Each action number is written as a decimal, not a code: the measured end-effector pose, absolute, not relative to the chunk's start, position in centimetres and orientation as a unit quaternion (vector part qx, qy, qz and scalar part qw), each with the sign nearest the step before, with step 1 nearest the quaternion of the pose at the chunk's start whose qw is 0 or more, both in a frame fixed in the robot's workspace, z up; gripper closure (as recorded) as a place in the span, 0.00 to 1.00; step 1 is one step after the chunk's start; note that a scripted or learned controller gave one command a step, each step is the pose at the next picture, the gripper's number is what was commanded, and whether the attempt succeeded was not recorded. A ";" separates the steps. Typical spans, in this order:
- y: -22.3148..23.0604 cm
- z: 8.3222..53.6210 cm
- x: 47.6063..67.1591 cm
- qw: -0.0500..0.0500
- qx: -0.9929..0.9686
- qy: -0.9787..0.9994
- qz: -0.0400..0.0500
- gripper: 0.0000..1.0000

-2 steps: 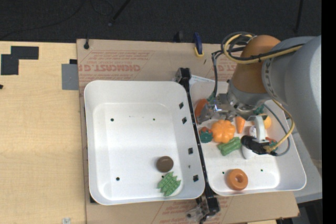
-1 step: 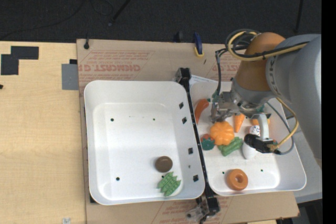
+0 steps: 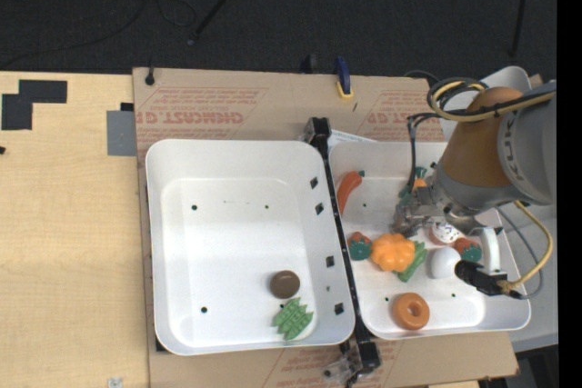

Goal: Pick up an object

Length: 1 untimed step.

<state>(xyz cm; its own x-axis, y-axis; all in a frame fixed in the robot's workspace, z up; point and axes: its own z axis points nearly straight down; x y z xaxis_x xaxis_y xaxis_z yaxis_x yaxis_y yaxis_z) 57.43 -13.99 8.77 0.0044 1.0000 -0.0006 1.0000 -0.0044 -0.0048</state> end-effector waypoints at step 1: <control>-7.4 19.5 61.3 -0.003 -0.704 -0.710 -0.004 1.00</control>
<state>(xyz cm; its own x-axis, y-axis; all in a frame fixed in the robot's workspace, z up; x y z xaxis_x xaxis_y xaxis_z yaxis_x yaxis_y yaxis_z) 61.31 -7.38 19.47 -0.0078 1.0000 0.0016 0.9999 0.0078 0.0100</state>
